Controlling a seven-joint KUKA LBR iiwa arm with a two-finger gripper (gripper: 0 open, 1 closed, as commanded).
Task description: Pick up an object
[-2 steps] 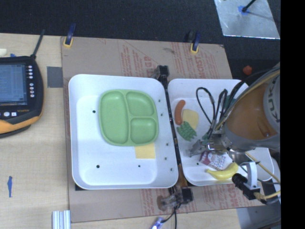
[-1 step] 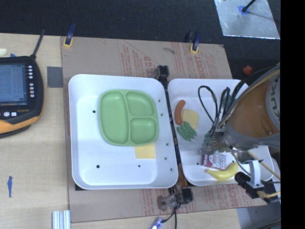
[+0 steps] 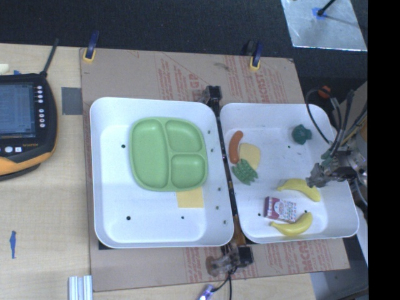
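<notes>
A green plate (image 3: 169, 154) and a yellow slice (image 3: 190, 199) are lying in the left bin (image 3: 103, 167), seemingly just stored there, while the right bin (image 3: 275, 114) is holding the pickable clutter: sausage (image 3: 235, 146), leafy toy (image 3: 245, 171), carton (image 3: 280, 209), two bananas. The gripper (image 3: 317, 177) is hovering at the upper banana (image 3: 300, 189), likely its target; whether the jaws are apart or together cannot be told, the arm being cut off at right.

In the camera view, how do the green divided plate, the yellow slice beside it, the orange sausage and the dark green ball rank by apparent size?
Largest to smallest:
1. green divided plate
2. yellow slice
3. orange sausage
4. dark green ball
The sausage and the ball look close in area, so that order is unsure.
</notes>
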